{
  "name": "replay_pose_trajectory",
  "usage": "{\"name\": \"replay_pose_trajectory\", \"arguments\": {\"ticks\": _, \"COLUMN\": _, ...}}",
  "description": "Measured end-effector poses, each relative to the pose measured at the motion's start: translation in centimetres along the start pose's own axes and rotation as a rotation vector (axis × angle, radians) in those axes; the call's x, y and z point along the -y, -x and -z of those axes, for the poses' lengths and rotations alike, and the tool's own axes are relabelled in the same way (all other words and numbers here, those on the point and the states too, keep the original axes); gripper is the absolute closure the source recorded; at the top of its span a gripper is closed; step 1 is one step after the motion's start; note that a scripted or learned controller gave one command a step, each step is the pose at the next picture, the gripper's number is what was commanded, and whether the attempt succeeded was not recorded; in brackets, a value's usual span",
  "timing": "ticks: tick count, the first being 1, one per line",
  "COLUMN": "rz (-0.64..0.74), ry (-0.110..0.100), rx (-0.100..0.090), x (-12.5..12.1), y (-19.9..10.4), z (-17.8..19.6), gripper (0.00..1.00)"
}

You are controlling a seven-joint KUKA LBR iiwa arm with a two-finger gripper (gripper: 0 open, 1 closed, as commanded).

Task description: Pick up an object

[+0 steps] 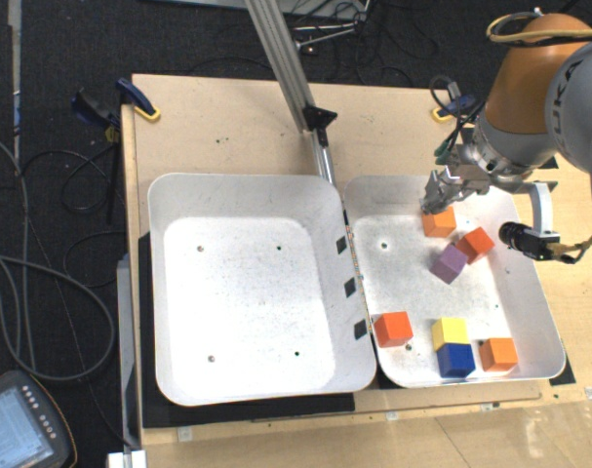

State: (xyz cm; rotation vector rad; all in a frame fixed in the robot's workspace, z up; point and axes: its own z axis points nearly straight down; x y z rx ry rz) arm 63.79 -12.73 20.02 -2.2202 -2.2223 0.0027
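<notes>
Two white speckled bins [247, 291]. Orange blocks [393, 328], purple block [449, 263], yellow block [450, 332], blue block [455, 360]. Grey arm [544, 96], orange band. Tan bench [227, 130].

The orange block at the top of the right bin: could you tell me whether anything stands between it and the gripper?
Nothing visible does. The gripper hangs right above the orange block; the purple block and red block lie beside it.

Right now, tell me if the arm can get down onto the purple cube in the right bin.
Probably yes. The purple cube lies open from above, just below the tool, though a red-orange cube sits close beside it.
</notes>
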Motion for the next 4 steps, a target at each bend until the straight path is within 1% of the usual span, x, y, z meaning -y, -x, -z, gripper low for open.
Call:
{"name": "replay_pose_trajectory", "arguments": {"ticks": 1, "rz": 0.006, "ry": 0.000, "rx": -0.003, "x": 2.4, "y": -5.4, "z": -0.2, "gripper": 1.00}}
{"name": "replay_pose_trajectory", "arguments": {"ticks": 2, "rz": 0.006, "ry": -0.001, "rx": -0.003, "x": 4.5, "y": -9.6, "z": -0.2, "gripper": 1.00}}
{"name": "replay_pose_trajectory", "arguments": {"ticks": 3, "rz": 0.007, "ry": 0.000, "rx": -0.003, "x": 5.6, "y": -14.6, "z": 0.5, "gripper": 1.00}}
{"name": "replay_pose_trajectory", "arguments": {"ticks": 4, "rz": 0.007, "ry": -0.001, "rx": -0.003, "x": 8.1, "y": -19.5, "z": 0.7, "gripper": 1.00}}
